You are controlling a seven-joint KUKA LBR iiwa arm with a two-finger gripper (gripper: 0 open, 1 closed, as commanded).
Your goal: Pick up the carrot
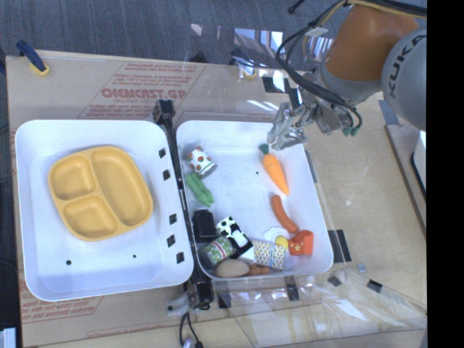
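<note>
Upper right of frame: claw (288, 133) hangs over the far rim of the right bin (246, 133), nothing between its fingers; apart or together, cannot tell, too small and cluttered with cables. Carrot (275, 171) lies just below it in that bin, green top toward the claw, tip toward lower right, untouched. Judged step: approach, pre-grasp. Next move calls for shifting a little down-frame, lining up across the carrot's body, then descending. Red sausage (284, 214) lies near the tip, could get nudged. Other toys crowd the bin's lower edge. Left bin (29, 194) holds a yellow divided plate (100, 191). Both sit on a cardboard-covered counter (130, 85); dark carpet (145, 6) beyond.
</note>
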